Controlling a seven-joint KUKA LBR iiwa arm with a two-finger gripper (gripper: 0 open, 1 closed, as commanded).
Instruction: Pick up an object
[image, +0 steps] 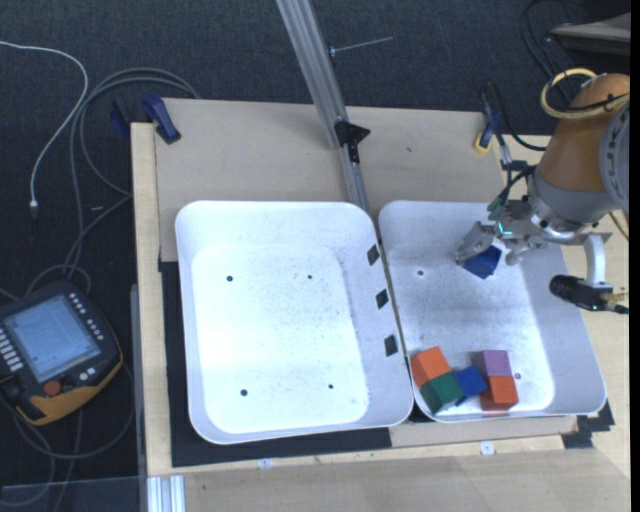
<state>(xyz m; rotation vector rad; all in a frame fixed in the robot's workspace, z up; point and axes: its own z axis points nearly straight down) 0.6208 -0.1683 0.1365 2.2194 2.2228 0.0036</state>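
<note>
Blocks (466, 381) nearest us in our right bin (560, 330) — above them, gripper (487, 250) pinching a blue block (484, 263) — lifted.

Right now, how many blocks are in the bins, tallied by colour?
Blue: 2, one at the end effector as a blue block, one blue block in the cluster
Orange: 2, and
Green: 1
Purple: 1
Total: 6, all in the right bin
</note>
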